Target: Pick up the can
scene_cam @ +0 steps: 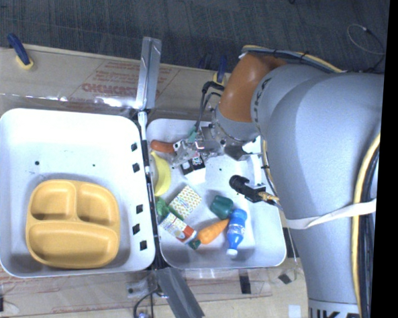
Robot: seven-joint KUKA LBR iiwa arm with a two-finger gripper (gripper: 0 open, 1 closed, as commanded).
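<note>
In the right-hand shallow white bin (pixel 268 255), the small dark-green metal can (pixel 222 205) lies among the clutter toward the near side, well apart from the pincer (pixel 194 150), whose state I cannot tell.

You see a big arm (pixel 320 149) with smooth rounded grey shells. Just above the wrist sits an orange band (pixel 243 90). Thin dark cables run beside it, and white letters "UKA" mark the base.
</note>
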